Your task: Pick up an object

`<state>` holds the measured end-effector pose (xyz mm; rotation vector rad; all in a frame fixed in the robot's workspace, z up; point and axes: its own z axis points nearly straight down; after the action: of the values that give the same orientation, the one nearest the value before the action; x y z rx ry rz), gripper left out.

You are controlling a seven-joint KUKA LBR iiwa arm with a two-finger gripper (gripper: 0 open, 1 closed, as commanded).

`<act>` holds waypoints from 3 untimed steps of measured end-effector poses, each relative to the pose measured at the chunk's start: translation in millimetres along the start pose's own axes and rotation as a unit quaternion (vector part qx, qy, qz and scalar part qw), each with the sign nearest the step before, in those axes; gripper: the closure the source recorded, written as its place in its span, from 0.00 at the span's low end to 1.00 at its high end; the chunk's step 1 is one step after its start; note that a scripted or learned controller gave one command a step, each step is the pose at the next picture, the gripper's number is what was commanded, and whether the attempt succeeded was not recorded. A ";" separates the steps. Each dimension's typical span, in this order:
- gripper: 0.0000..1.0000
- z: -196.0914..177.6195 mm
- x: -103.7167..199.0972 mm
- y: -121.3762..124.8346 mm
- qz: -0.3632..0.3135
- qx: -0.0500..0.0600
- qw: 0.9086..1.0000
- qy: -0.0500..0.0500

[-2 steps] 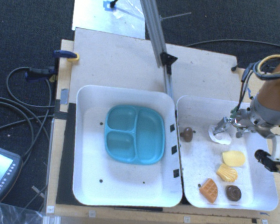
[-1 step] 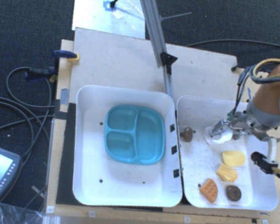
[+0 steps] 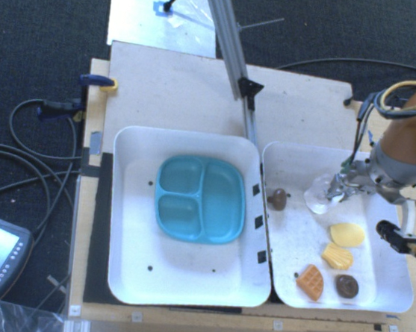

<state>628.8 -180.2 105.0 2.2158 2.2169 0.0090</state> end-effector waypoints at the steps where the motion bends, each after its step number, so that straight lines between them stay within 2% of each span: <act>1: 1.00 -62.1 -0.1 11.0 -0.003 0.000 1.000 -0.001; 3: 1.00 -163.5 -0.5 27.0 -0.004 0.000 1.000 -0.001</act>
<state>654.4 -180.5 268.7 2.2064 2.2244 0.0078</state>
